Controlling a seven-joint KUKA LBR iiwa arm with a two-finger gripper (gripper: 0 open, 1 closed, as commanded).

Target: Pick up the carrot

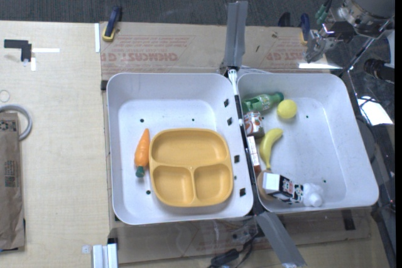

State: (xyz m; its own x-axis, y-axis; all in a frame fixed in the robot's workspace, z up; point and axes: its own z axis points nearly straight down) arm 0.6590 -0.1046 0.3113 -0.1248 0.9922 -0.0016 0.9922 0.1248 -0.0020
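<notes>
Your carrot [142, 147] lies in the left bin [119, 154], squeezed between its left wall and the yellow tray [190, 167], just touching the tray's edge. A finger could catch that tray or the wall. The cardboard [151, 47] behind carries upside-down red lettering, unreadable here. The gripper [317, 41] hangs well apart, upper right; you cannot tell its state.
</notes>
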